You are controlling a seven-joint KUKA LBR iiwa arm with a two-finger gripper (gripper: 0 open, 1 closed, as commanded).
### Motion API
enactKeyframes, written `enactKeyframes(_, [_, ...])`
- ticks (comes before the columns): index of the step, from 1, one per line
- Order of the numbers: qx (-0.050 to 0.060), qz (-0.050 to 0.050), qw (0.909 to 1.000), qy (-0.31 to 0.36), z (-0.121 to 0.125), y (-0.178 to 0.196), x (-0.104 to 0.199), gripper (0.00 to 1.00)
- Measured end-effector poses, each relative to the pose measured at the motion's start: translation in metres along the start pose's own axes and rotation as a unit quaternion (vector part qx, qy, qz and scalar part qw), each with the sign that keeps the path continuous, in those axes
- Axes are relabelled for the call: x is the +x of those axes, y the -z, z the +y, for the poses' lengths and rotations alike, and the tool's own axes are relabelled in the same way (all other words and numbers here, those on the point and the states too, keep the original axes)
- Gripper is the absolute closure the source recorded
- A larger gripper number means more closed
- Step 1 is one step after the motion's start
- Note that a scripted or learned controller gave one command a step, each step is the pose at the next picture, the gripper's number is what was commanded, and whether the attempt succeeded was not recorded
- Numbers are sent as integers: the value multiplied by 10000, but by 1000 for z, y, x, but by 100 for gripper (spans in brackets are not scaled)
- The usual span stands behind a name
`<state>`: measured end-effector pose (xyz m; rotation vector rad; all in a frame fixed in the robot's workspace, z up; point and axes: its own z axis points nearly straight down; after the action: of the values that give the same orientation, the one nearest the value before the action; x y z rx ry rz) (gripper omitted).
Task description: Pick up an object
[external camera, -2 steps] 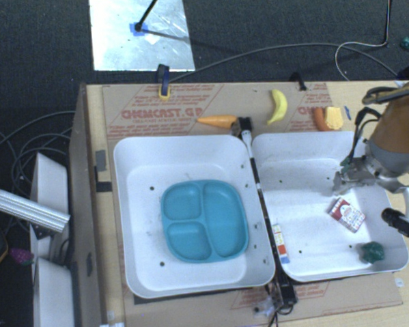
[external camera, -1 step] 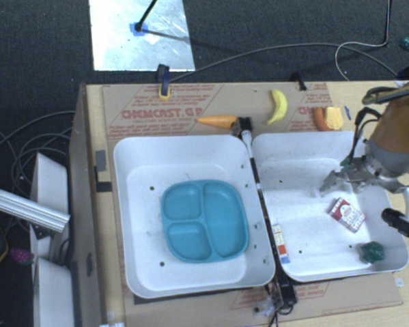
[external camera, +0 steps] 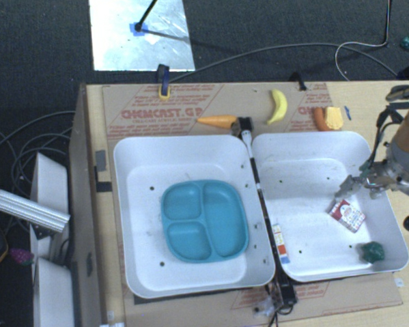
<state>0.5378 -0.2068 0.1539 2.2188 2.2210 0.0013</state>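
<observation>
red-white packet (external camera: 347, 215) lies in right bin (external camera: 306, 150), lower right of frame, long axis upper-left to lower-right, nr the right wall. gripper (external camera: 359, 183) just above it, fingers spread, holding nothing. open floor to packet's left.

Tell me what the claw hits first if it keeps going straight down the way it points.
Most likely the small red and white packet: the claw hangs just above and right of it in the right bin. Depth is unclear, so it could miss and meet the bin floor beside the packet.

Blue tray (external camera: 205, 219), red-white packet (external camera: 347, 215)
</observation>
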Motion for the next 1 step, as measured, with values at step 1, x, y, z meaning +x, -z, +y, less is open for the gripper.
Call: enactKeyframes(1, [16, 7, 10000, -1, 4, -66, 1, 0])
